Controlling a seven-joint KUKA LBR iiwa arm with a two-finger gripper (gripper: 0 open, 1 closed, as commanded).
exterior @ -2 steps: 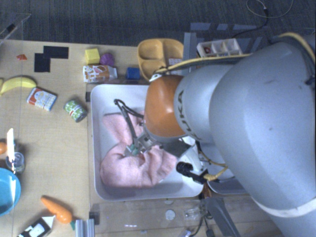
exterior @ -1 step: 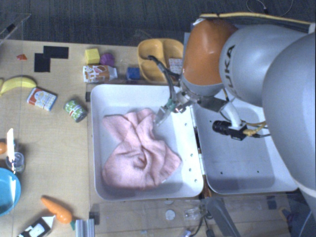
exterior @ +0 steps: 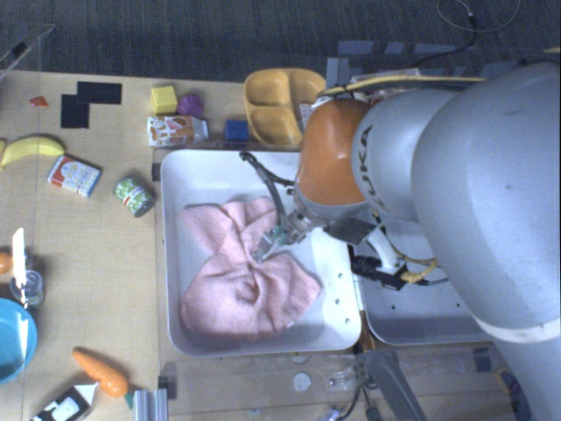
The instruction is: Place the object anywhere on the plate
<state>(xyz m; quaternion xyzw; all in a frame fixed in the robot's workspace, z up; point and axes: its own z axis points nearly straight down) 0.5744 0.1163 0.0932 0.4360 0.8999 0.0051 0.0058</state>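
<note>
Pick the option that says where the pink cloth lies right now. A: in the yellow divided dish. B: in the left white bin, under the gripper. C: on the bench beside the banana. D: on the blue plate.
B: the pink cloth lies crumpled on the floor of the left white bin, with the gripper down at its upper middle; the banana and yellow divided dish lie elsewhere.
</note>
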